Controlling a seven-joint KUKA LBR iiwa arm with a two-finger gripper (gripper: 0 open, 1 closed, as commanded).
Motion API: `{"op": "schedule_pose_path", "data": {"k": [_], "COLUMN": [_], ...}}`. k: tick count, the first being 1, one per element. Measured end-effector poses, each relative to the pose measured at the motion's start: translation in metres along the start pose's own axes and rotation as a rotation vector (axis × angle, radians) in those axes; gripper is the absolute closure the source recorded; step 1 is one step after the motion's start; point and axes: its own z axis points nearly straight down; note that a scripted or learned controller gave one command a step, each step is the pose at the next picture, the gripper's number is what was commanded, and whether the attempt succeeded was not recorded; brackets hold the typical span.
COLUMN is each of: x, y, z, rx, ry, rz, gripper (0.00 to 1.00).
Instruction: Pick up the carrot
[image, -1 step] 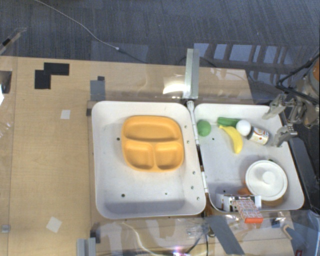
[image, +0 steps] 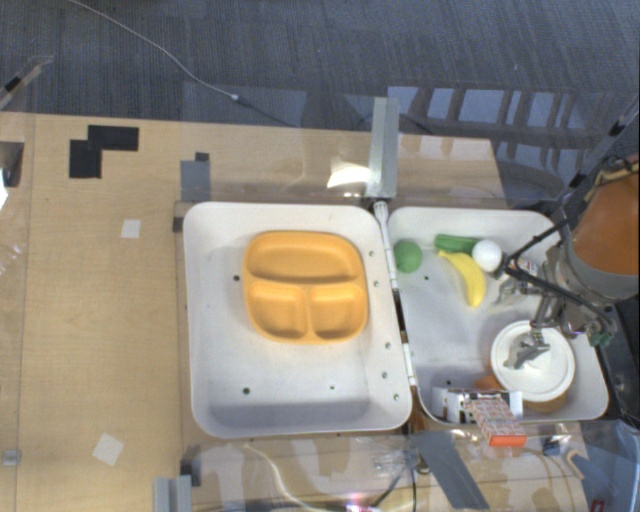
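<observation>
Camera view: pincer (image: 530, 350) above white plate (image: 533, 362) in right bin (image: 430, 340), its opening impossible to tell

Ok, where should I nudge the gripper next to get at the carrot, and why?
Probably a short shift toward the lower-left rim of the white dish. The gripper sits over that dish, while an orange sliver, possibly the carrot, peeks out at the rim just above the small box. It is too hidden to be sure.
</observation>
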Motion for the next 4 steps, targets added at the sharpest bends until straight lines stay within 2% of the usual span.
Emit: {"op": "schedule_pose_path", "data": {"k": [1,2,3,4], "x": [-0.051,0.012,0.031,-0.018], "y": [0.027,0.059,-0.007,0.044], "z": [0.044,0.068,0.01,0.038], "rx": [0.002,0.003,0.006,-0.001], "ry": [-0.012,-0.021,-0.017,-0.011], "rz": [0.212,0.285,0.272,0.52], "gripper": [0.0,0.0,0.0,0.0]}}
